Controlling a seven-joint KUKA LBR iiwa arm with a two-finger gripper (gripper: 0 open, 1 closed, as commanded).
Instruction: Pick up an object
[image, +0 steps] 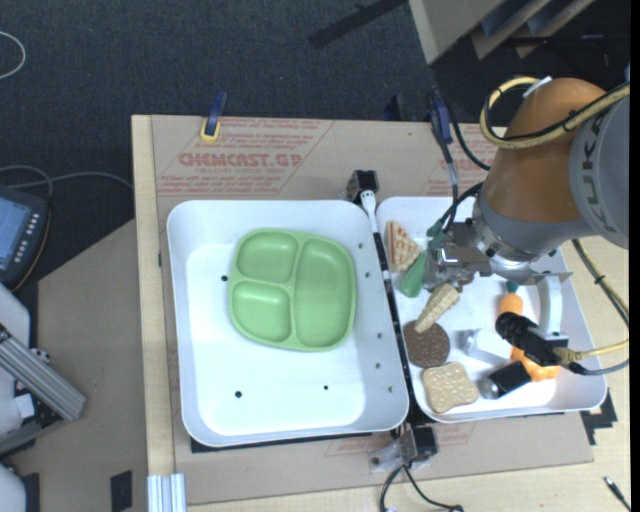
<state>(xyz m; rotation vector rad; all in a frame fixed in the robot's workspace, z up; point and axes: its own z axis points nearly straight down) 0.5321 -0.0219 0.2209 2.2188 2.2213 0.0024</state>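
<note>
One gripper (447, 262): is hovering just above a tan oblong toy biscuit (436, 308).
Claw: width impossible to tell.
Lift: not yet showing.

You have two white bins: the nine-o'clock bin (185, 300) and the three-o'clock bin (415, 212). The first carries one green divided plate (293, 290). The second carries one waffle wedge (400, 243), one green piece (411, 282), one tan stick (437, 308), one brown round biscuit (428, 345), one toast slice (447, 387) and perhaps two orange bits (512, 303).

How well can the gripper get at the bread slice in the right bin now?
Probably yes: the bread slice lies uncovered near the front of the right bin, and the gripper hangs over that same bin.
</note>
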